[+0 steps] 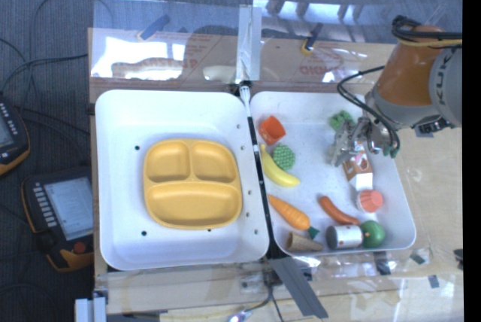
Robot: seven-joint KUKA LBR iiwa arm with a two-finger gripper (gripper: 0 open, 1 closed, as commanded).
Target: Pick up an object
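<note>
Camera view. We see the jaws (347, 147) low inside the right-hand shallow white bin (402, 196), toward its far right side, with the grey arm and its orange band (406, 76) reaching in from the right. We cannot tell whether the jaws are parted or closed; the metal parts blur together against the bin floor.

No target is named, so any object in this bin counts. Just below the jaws lies a small red-and-white block-shaped toy (359, 171), apparently touching or nearly touching them. A small green leafy toy (340, 119) sits just beyond them. Further toward the near edge we note a round red-orange toy (370, 200), a red sausage-shaped toy (337, 211), a silver can with a dark end (344, 237) and a green round toy (372, 232). On the left of this bin: an orange-red block (271, 129), a green textured ball (283, 156), a yellow banana (276, 171), an orange carrot (290, 213) and a tan cone (304, 241).

The left white bin (120, 110) holds a yellow compartment tray (193, 183).

Risks, as we judge them: the jaws may straddle nothing and close on air, may nudge the red-and-white block aside, or may catch both it and the green piece and drop them on lifting.
</note>
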